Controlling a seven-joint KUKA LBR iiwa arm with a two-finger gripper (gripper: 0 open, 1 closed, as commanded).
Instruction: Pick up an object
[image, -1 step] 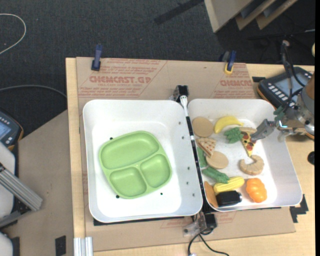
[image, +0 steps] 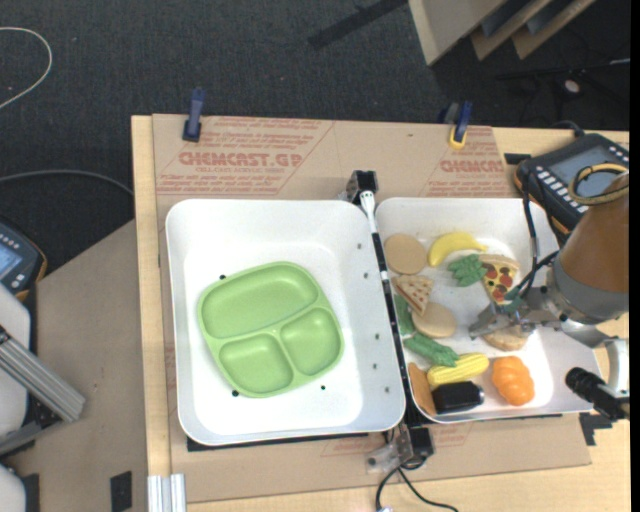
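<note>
The right white bin holds several toy foods. Among them are a yellow banana, a round tan cookie, a pizza slice, a green leafy piece, a tan oval, a yellow corn cob, an orange pumpkin and a black block. My gripper is low in this bin, just below the pizza slice and right over a tan piece. The wrist hides what lies beneath it.
The left white bin carries a green divided plate. A black divider bar runs between the bins. The grey arm with its orange band covers the right bin's right edge. Blue clamps sit at the bench's back.
</note>
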